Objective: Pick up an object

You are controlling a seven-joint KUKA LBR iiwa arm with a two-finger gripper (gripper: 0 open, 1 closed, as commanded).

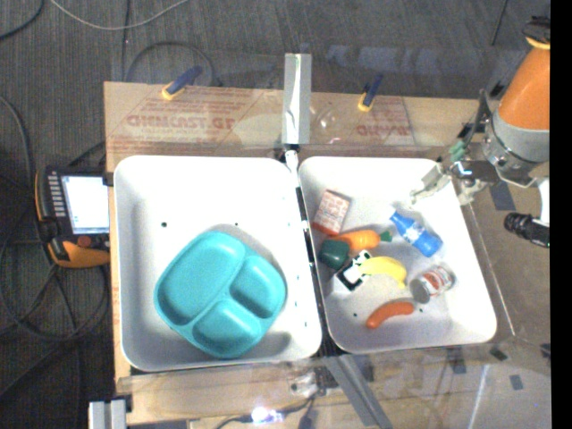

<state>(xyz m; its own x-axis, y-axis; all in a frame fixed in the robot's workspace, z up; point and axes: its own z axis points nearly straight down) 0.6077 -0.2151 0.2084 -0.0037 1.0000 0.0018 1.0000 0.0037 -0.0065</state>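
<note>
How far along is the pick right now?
Nothing looks picked yet: the carrot, banana, blue bottle and small box all lie in the right bin. The claw hangs near that bin's upper right corner, with nothing between its fingers. Descent, grasp and lift remain.

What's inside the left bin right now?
The left bin holds one thing: a teal divided plate lying flat, with three compartments. Whatever part of the bin floor lies under the plate is covered, so I cannot tell what is beneath it.
</note>
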